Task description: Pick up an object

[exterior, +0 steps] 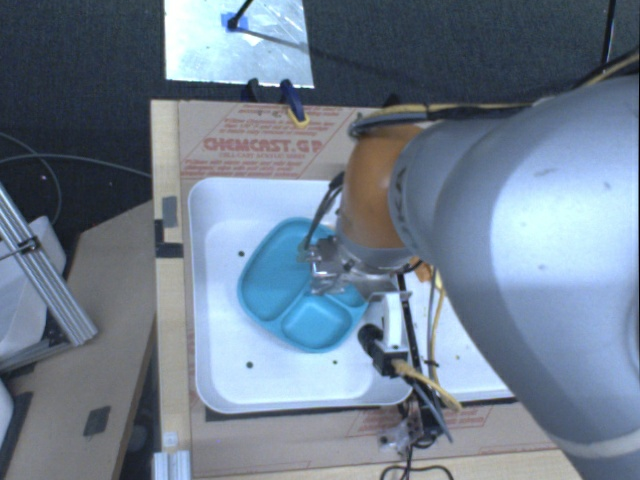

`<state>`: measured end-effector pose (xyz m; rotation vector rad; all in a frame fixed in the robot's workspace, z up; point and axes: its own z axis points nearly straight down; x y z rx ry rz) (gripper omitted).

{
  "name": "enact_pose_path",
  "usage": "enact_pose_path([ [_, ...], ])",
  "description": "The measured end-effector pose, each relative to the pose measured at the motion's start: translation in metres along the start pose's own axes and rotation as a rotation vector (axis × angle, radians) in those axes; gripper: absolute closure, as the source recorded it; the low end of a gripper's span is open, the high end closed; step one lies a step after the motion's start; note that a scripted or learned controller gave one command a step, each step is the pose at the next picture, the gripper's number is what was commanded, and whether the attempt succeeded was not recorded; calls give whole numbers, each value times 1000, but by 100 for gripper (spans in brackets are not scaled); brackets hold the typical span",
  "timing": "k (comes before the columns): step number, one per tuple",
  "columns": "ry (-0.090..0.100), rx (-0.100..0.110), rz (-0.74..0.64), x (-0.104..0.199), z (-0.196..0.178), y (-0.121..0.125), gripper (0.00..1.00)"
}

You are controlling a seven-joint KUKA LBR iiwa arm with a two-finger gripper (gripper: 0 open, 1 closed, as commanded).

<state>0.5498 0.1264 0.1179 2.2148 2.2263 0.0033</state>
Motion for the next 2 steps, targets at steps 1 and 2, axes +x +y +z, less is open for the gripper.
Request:
enact_pose_path([
  [1,0,-7,0,3,-37,58,100],
  [2,-1,8,14,-122,-68,-55,100],
])
